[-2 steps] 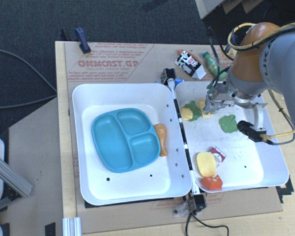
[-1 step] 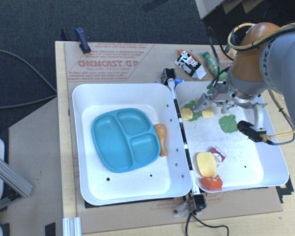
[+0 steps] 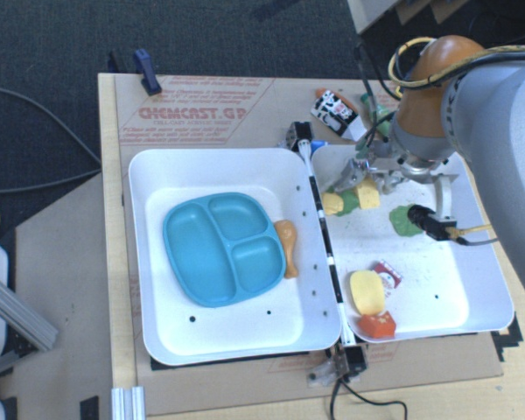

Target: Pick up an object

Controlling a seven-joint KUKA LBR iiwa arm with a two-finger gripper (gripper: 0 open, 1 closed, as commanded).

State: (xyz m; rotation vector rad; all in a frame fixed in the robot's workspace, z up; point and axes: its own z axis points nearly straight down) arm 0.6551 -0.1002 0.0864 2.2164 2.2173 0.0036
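My gripper (image 3: 368, 178) hangs low over the far left part of the right bin (image 3: 437, 300), under the orange-banded wrist. Directly below it lie a yellow piece (image 3: 332, 204) and a yellow-green piece (image 3: 367, 199), close to or touching the gripper. Whether either is held is hidden by the wrist. A green object (image 3: 405, 220) lies just to the right, beside a black part of the arm. Nearer the front sit a yellow block (image 3: 366, 291), a red-and-white wrapper (image 3: 388, 274) and a red object (image 3: 378, 325).
The left bin (image 3: 157, 322) holds a blue divided plate (image 3: 223, 248), with an orange object (image 3: 288, 245) against its right side. A black rail (image 3: 324, 234) divides the bins. A black-and-white item (image 3: 335, 110) lies behind the right bin on the cardboard.
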